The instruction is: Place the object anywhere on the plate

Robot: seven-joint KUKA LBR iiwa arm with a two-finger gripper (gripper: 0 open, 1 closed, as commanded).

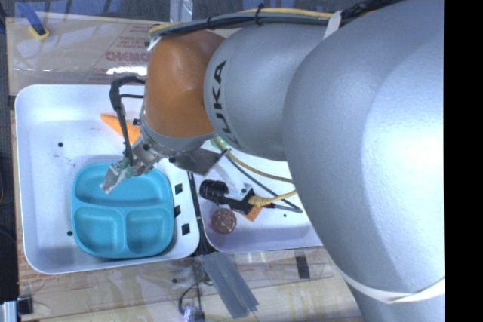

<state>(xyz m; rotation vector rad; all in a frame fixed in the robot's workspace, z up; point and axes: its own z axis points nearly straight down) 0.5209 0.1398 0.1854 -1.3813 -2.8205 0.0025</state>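
Blue plastic plate point(143, 231), rounded-square, three compartments: one wide section on the far side, two smaller ones on the near side. It lies flat in the near half of the left shallow white bin point(32, 162), close to the wall shared with the other bin. No loose item is visible on its bare surface.

Claw point(115, 179) hangs over the wide far compartment, close to the plate's surface. Whether it is spread, pressed together or pinching something cannot be told at this size.

Flat orange wedge-shaped piece point(119, 123) lies on the left bin's floor beyond the plate's far edge, off the plate, partly hidden by the arm.

Grey arm with orange band point(181, 87) crosses above both bins.

Right shallow white bin point(264, 239): small brown round object point(223, 220) near its near-left corner.

Both bins sit on the wooden desk point(90, 292).
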